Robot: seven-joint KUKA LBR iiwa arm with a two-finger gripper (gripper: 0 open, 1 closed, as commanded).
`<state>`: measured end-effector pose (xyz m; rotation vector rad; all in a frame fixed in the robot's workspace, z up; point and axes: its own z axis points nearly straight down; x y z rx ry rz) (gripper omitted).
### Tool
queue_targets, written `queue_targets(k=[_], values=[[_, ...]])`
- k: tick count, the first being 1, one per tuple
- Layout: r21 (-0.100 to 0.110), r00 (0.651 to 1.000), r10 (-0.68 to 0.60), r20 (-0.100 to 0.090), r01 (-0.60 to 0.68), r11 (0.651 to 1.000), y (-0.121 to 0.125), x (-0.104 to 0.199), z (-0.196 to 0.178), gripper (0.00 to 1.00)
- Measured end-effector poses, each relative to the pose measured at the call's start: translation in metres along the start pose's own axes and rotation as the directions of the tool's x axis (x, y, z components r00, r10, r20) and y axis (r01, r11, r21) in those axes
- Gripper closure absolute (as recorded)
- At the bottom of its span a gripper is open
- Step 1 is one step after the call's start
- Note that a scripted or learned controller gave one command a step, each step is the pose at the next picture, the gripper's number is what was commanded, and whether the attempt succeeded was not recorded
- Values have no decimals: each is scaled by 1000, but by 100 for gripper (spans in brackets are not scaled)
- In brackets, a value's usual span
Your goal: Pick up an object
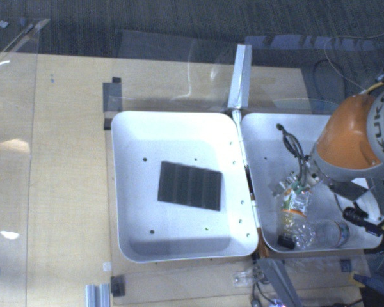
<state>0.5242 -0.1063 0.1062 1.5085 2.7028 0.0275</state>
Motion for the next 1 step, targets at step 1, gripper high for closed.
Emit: queue_targets(k=[1], values=[[35, 995, 97, -25, -96, 995, 85, 16, -77, 100]])
